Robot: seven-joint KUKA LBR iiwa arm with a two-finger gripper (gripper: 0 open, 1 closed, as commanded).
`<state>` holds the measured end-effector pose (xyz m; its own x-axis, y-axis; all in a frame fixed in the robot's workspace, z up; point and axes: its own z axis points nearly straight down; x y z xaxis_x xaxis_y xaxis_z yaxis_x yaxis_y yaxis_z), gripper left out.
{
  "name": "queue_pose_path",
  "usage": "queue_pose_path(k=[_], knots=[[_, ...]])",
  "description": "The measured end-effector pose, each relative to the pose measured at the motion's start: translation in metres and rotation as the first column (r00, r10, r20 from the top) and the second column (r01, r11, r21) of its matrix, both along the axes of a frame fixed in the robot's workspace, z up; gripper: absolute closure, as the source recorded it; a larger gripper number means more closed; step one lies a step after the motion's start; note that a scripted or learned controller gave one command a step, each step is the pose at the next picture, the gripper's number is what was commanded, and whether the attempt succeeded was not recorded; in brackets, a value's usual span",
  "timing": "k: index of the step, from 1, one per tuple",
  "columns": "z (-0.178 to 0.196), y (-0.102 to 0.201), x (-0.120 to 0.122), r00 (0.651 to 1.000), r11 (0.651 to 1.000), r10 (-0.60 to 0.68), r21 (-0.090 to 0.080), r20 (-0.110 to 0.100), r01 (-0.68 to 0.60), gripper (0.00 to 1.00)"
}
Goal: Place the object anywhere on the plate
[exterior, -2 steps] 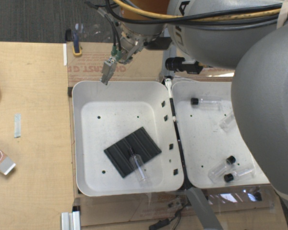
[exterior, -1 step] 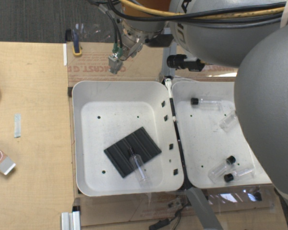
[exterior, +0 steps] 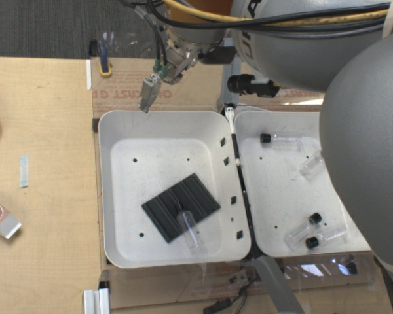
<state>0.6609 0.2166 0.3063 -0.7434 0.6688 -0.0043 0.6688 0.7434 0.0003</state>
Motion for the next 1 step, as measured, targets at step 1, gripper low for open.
queue_pose_path(k=[1], knots=[[0.0089, -0.0009, 0.0009, 1.0, 1.0, -0.001, -0.001, 0.002, 0.001, 1.0]])
